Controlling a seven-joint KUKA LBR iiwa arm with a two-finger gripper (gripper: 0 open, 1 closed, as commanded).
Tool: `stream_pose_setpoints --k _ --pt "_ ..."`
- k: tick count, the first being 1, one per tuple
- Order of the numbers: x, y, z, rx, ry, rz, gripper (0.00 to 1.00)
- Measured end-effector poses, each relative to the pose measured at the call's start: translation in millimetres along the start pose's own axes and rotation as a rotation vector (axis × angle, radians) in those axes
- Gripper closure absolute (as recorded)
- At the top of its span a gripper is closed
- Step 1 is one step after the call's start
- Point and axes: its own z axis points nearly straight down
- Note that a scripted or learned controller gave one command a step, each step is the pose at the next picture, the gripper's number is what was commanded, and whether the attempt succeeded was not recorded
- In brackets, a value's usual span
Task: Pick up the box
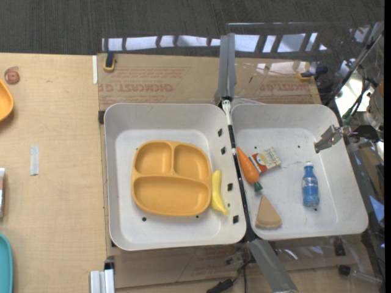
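Small box (267,159) lying flat in right bin (342,224), touching carrot (247,166), long axis slanting up-right. Claw (325,140) at bin's right rim (opening impossible to tell), box well to its left.

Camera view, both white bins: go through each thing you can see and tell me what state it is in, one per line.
Orange three-compartment plastic plate: flat in the left bin, nothing in its compartments.
Yellow banana: lying beside the plate's right edge.
Small orange-and-white box: lying flat in the right bin, not gripped.
Orange carrot: lying next to the box.
Blue plastic bottle: on its side.
Tan wedge: lying flat.
Tool: over the right bin's far right edge.
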Motion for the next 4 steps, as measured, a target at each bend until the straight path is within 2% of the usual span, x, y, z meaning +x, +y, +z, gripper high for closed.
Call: stream_pose_setpoints --k 1,2,3,4 --pt "124.0 31.1 17.9 0.0 -0.001 -0.103 0.0" --pt "89.4 45.7 106.2 -0.001 -0.001 -0.179 0.0" --pt "91.3 54.7 131.8 -0.011 -0.002 -0.364 0.0" --pt "91.4 37.3 131.4 -0.018 -0.002 -0.222 0.0"
